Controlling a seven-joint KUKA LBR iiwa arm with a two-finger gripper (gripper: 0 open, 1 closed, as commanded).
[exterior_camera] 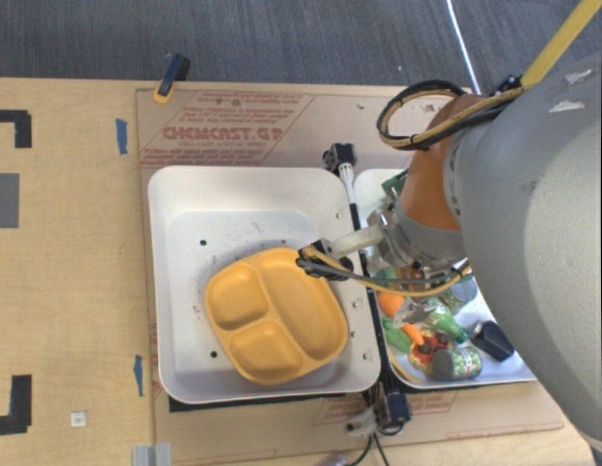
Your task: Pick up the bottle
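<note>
Small green plastic bottle (463, 360), lower right among clutter: probably light, stiff, slick; best pinched across mid-body. Grey gripper (410, 282), centre-right: open or closed, cannot tell.

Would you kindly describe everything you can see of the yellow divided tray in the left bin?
The yellow divided tray is a rounded, smooth dish that looks like moulded plastic, with three shallow compartments: one on its left, a larger one on its right and one at the bottom. It holds nothing and lies flat, turned at a slant, on the floor of the left white bin, toward the front right. Yellow and black cables from the arm cross above its upper right rim.
</note>
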